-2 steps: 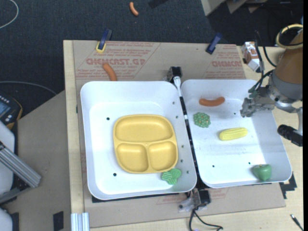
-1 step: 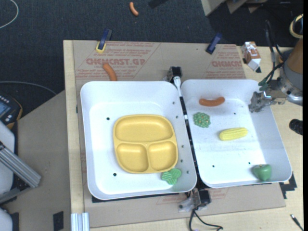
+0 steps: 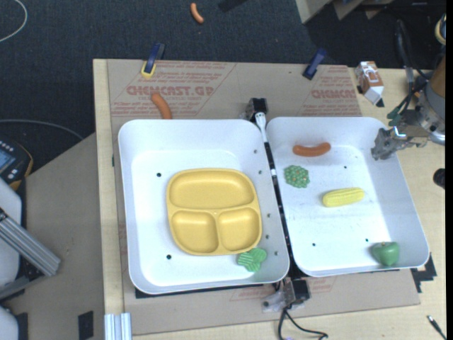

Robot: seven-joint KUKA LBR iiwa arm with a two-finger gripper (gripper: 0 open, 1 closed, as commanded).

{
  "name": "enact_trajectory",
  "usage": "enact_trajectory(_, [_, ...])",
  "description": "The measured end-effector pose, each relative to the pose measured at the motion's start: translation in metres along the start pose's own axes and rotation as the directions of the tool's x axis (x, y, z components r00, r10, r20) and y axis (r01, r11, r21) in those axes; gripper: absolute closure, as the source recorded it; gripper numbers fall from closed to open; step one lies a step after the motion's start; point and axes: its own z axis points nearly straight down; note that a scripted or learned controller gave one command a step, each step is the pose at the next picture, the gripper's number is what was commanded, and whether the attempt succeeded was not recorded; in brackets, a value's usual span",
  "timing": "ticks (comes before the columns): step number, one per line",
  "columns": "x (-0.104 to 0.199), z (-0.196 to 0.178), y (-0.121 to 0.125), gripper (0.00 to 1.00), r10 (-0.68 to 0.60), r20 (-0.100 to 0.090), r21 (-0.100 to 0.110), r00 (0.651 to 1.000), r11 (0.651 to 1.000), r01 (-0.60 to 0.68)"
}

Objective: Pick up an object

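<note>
The right bin [image 3: 396, 190] holds an orange sausage [image 3: 311, 149] at the back, a green broccoli-like piece [image 3: 296, 176] near its left wall, a yellow corn cob [image 3: 343, 197] in the middle and a green pepper [image 3: 386, 253] at the front right corner. My gripper [image 3: 383, 146] hangs at the bin's back right rim, right of the sausage and apart from it. Nothing shows between its tips. In the left bin [image 3: 141, 211] lies a yellow three-compartment plate [image 3: 212, 211], with a green ridged piece [image 3: 251, 259] at its front right edge.
An orange sausage [image 3: 161, 105] lies on the cardboard behind the left bin and another [image 3: 197, 13] on the dark floor beyond. Blue clamps [image 3: 151, 60] [image 3: 313, 64] grip the board's back edge. A small box [image 3: 369, 80] sits near the back right.
</note>
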Motion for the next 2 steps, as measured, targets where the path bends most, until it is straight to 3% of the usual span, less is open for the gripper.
enact_trajectory(2, [0.105,0.016,-0.007,1.00,-0.004,-0.005,0.008,1.000,1.000,0.004])
